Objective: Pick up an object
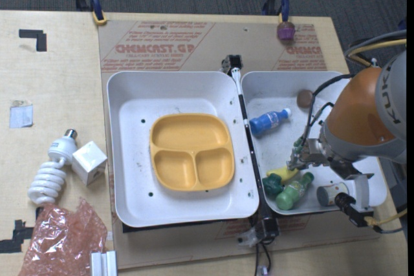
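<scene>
Red print on the brown sheet (162, 42) behind the yellow tray (192, 152) reads "CHEMCAST GP". The smaller lines under it are too fine to read. The same print repeats further right of the tray, beside a small purple thing (286, 30). The orange band of the arm (362, 116) shows the letters "KU" at the picture's edge.

The yellow tray has three compartments and lies in the left bin (126, 139). Bare white floor runs all round the tray, widest to its left and behind it. There are two bins, and two blue clamps (97, 8) grip the sheet's far edge.

Right of the tray, across the meeting rims, the right bin (272, 90) holds five loose things. One blue bottle (268, 121) with a white cap lies just past the rim. One brown lump (304, 98) sits further right and back. A tight cluster lies in the near corner closest to the tray: a dark green piece (272, 185), a yellow piece (283, 175) and a green bottle (294, 192) lying tilted. Bare floor separates the blue bottle from the cluster.

The tool (299, 157) hangs right of the tray, just above the yellow piece. Whether it is open or closed, or has hold of anything, cannot be told.

Left of the tray, on the surface (52, 74), lie one white spiral bulb (52, 171), one white cube (89, 161) just beside it, and crumpled pink wrap (61, 242) nearer the camera.
</scene>
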Controlling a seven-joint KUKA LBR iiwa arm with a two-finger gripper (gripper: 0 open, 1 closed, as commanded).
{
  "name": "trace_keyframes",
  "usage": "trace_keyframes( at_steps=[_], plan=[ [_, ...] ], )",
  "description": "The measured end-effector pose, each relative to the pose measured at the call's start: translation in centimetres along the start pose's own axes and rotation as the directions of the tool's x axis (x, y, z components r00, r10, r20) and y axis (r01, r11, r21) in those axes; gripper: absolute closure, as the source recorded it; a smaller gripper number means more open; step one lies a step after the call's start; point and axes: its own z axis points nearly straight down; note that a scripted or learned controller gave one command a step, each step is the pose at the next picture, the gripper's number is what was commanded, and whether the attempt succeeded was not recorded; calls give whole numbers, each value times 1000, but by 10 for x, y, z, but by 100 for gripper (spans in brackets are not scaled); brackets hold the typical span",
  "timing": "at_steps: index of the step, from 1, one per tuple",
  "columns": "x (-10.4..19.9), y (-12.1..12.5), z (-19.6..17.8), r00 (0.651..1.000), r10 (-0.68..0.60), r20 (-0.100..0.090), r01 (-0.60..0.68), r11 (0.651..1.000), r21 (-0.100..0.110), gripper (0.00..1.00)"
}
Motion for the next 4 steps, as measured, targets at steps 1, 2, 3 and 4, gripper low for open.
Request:
trace_keyframes(
  at_steps=[1, 2, 3, 4],
  plan=[
    [63, 64, -81, 1000, -8, -10, 8, 999, 33, 100],
    [63, 63, -81, 1000, -8, -10, 8, 999, 33, 0],
    [-33, 9, 10, 1000, -4, -11, 5, 999, 34, 0],
    [-33, 11, 0, 1000, -3, -10, 4, 1000, 31, 100]
  ],
)
